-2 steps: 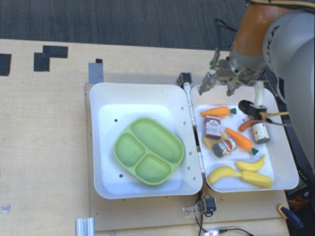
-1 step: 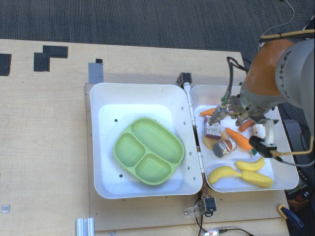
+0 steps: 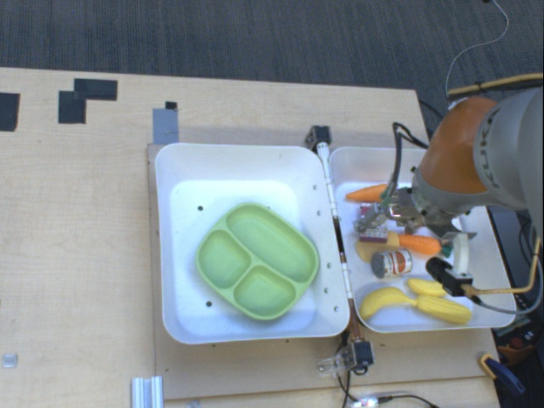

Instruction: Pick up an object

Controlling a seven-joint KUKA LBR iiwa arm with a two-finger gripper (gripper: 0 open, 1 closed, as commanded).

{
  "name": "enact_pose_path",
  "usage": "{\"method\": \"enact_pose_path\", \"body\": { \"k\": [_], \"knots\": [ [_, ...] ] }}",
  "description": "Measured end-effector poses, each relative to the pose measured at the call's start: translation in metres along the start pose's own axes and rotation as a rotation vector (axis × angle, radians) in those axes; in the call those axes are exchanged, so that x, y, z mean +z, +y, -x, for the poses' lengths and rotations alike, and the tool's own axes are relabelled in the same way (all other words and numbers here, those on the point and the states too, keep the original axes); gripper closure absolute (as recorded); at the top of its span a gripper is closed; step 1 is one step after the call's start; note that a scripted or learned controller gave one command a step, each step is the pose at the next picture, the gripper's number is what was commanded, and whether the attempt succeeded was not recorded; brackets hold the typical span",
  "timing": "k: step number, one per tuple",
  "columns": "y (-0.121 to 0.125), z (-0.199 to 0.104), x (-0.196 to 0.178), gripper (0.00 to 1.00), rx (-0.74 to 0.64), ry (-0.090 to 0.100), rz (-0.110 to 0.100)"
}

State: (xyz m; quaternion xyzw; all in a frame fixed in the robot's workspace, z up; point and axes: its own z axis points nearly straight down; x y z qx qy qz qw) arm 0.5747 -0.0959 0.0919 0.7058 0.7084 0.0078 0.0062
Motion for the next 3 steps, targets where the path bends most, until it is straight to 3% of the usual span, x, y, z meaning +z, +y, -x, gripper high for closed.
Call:
{"method": "enact_pose_path", "body": {
  "k": [1, 2, 3],
  "knots": [
    [0.006, -0.001, -0.016, 1.0, -0.001, -0.001, 0.017],
    [-0.012, -0.08, -0.094, 1.0, -0.002, -0.001, -0.015],
    [-0.012, -0.079, -0.093, 0.0, 0.0, -0.002, -0.016]
  ]
}}
